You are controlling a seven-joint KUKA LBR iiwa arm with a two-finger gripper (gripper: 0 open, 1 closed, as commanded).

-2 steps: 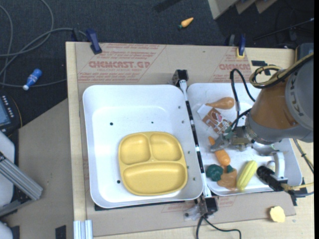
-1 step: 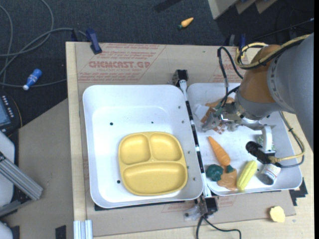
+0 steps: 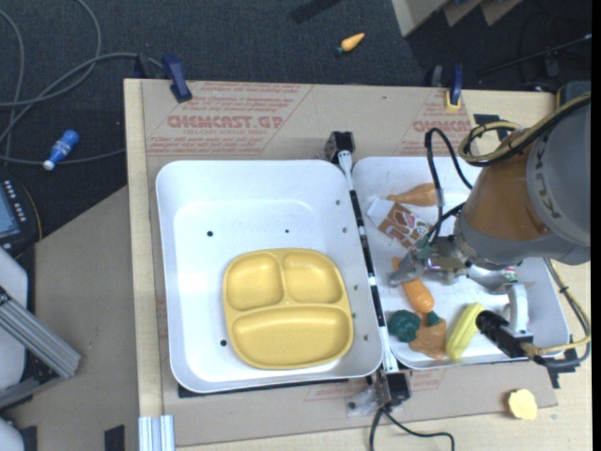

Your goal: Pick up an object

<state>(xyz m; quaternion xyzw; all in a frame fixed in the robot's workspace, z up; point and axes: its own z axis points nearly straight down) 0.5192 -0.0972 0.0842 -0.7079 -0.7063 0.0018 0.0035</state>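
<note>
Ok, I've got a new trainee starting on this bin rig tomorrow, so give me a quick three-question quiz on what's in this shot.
1. True or false: the yellow divided plate lies in the right bin.
2. What colour band does the arm carry above its wrist?
3. Which lies nearer the view's bottom edge: (a) the corn cob or (b) the snack packet?

Key: 1. False, it lies in the left bin. 2. Orange. 3. (a), the corn cob; both lie in the right bin.
</note>
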